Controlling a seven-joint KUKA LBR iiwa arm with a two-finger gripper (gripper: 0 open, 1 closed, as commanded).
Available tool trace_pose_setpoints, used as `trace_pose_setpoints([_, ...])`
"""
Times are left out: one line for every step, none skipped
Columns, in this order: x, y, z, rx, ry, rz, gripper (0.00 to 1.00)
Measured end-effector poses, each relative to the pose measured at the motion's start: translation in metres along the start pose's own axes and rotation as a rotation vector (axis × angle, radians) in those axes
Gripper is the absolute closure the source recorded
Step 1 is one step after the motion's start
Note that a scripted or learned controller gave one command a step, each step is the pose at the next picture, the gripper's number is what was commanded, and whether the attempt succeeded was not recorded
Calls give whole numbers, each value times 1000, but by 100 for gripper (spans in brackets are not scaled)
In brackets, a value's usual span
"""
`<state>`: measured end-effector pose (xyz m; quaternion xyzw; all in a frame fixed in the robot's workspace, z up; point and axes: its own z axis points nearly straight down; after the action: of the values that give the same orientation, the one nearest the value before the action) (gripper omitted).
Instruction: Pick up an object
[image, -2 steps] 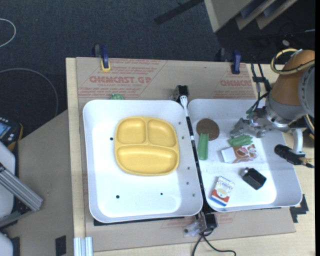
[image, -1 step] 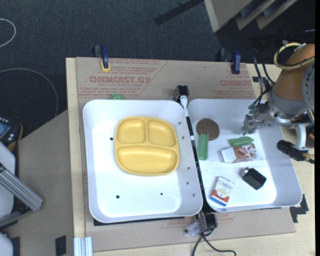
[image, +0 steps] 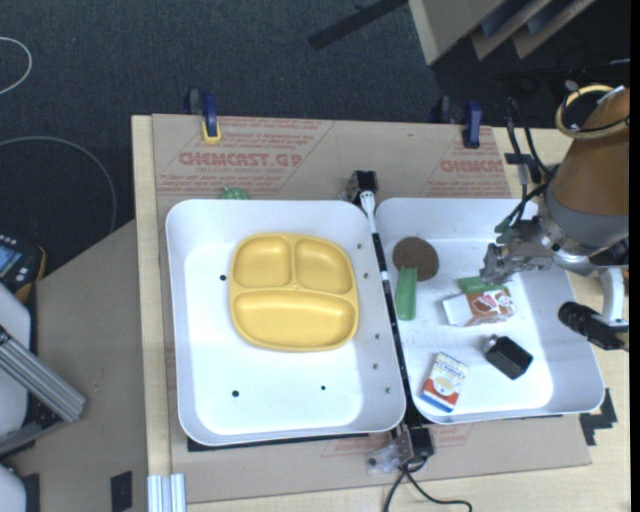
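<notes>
Bench of pale board carries two shallow white bins side by side, held at the far edge by two blue clamps. The left bin has a yellow divided plate sitting a little toward its far side, three compartments up. The right bin holds the loose things. The arm, grey with an orange band, reaches in from the right over that bin's far right corner. Its gripper hangs low over the bin, just above the far edge of a small red and white packet with a green end; from here I cannot tell how its jaws stand, nor whether they touch the packet. A brown round piece lies near the bin's far left, with a green stick touching its near edge, upright along the dividing wall. A black block lies nearer, to the right, tilted. A small card box, white with orange and blue, sits by the near rim.
</notes>
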<state>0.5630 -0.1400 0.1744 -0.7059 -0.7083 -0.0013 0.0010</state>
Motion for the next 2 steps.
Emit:
trace_pose_setpoints([72, -43, -39, 1, 0, -3, 100])
trace_pose_setpoints([125, -65, -60, 3, 0, -2, 100])
